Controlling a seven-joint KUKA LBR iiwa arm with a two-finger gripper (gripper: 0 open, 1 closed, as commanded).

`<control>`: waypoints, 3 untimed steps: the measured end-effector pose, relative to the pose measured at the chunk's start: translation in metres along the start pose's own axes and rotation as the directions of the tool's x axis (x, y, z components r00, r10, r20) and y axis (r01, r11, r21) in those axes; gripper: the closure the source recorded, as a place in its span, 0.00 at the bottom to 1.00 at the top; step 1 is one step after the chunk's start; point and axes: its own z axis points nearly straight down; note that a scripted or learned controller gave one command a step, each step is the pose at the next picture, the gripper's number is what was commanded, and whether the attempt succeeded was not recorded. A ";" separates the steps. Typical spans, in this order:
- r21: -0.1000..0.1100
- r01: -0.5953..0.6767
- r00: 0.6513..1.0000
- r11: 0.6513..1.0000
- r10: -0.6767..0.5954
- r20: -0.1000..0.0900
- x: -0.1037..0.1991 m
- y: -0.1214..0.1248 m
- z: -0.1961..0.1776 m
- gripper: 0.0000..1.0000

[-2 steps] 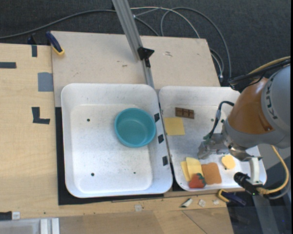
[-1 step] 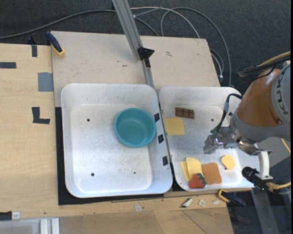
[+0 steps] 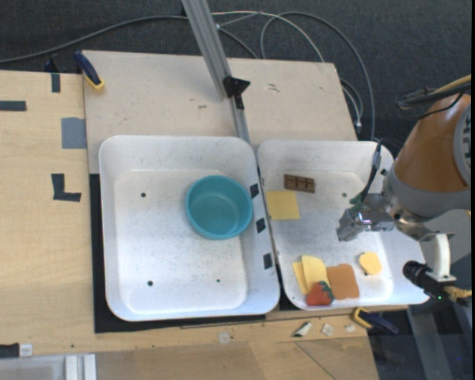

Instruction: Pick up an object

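The right bin point(image 3: 324, 150) holds several toy foods. A brown chocolate bar point(image 3: 299, 184) lies at its back, with a pale yellow square slice point(image 3: 283, 205) just in front of it. Along the front wall lie a yellow wedge point(image 3: 309, 272), an orange-brown slab point(image 3: 343, 281) and a red strawberry point(image 3: 320, 294). A small yellow-orange piece point(image 3: 370, 263) sits near the right wall. My gripper point(image 3: 355, 226) hangs over the bin's right side, just behind that small piece and apart from it, with nothing visibly in it.
A teal bowl point(image 3: 218, 206) stands in the left bin point(image 3: 127, 172), near the divider. A slanted metal pole point(image 3: 214, 54) rises from behind the bins. Cables trail across the dark floor at the back, and small clamps lie near the bench's front edge.
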 end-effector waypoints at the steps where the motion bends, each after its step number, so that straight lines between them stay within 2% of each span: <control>1: 0.002 -0.001 1.000 1.000 0.001 0.000 0.000 0.001 -0.019 1.00; 2: 0.004 0.005 1.000 1.000 -0.005 -0.002 0.051 0.016 -0.024 1.00; 3: 0.004 0.004 1.000 1.000 -0.004 -0.002 0.098 0.045 -0.015 1.00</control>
